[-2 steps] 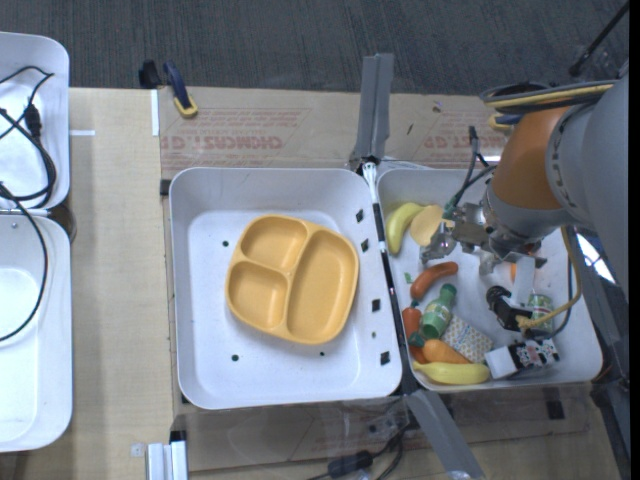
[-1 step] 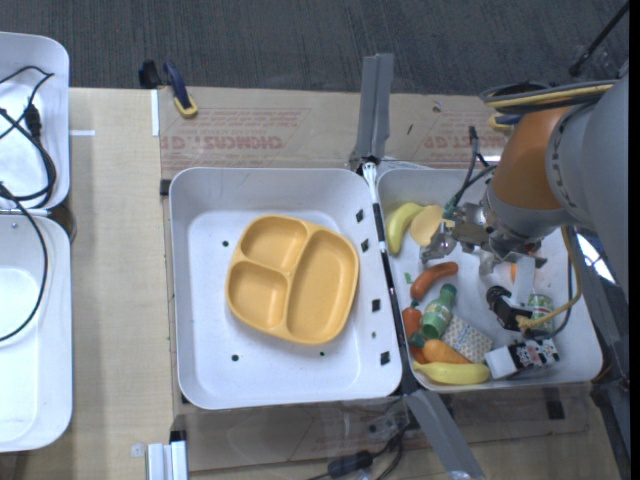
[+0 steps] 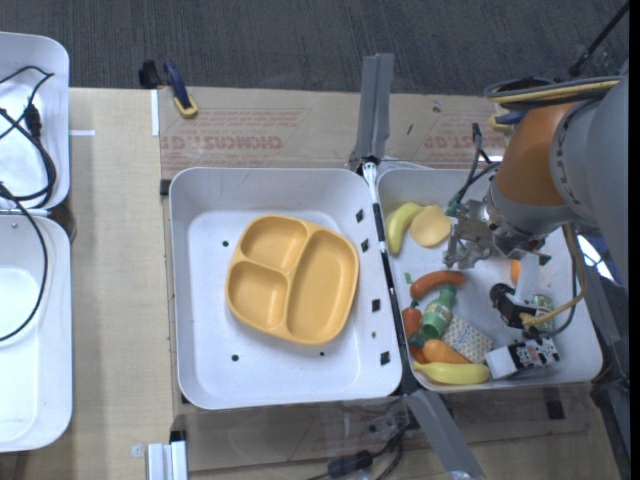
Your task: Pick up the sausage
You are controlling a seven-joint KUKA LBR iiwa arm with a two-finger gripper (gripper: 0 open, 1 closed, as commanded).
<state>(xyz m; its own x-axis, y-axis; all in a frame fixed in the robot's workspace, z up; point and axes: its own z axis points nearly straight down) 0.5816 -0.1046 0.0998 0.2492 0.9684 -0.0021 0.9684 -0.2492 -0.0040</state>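
Sausage [image 3: 437, 282]: one, reddish-orange, lying in the right bin [image 3: 590, 353] about mid-way down its left half, with a green-and-white bottle-like item [image 3: 437, 315] touching it just below.

Long axis: runs roughly left to right across the view, the right end tipped slightly up toward the arm.

Gripper [image 3: 462, 252]: hanging low over the right bin, just above and a little to the right of the sausage's right end. Nothing sits between the fingers that I can make out; how far apart they stand I cannot tell from here (the wrist and cabling crowd that spot).

Way to go: from the gripper the sausage lies down and to the left in the view, near but not touching. My guess is a short shift that way, with the fingers set across the sausage's narrow width, is what the pick needs.

Arm [image 3: 545, 163]: one, grey with an orange band, reaching in from the right, so no question of which is nearer.

Counts, right bin: two bananas, one at the top left [image 3: 399, 224] and one along the bottom edge [image 3: 452, 372]; one pale yellow rounded piece [image 3: 431, 227] beside the upper banana; one carrot-like orange piece [image 3: 442, 351]; assorted small clutter at lower right that I can't sort out.

Counts, left bin [image 3: 200, 368]: one yellow divided plate [image 3: 292, 278] with three compartments.

Risk: the bottle pressed against the sausage could get nudged or pinched along with it.
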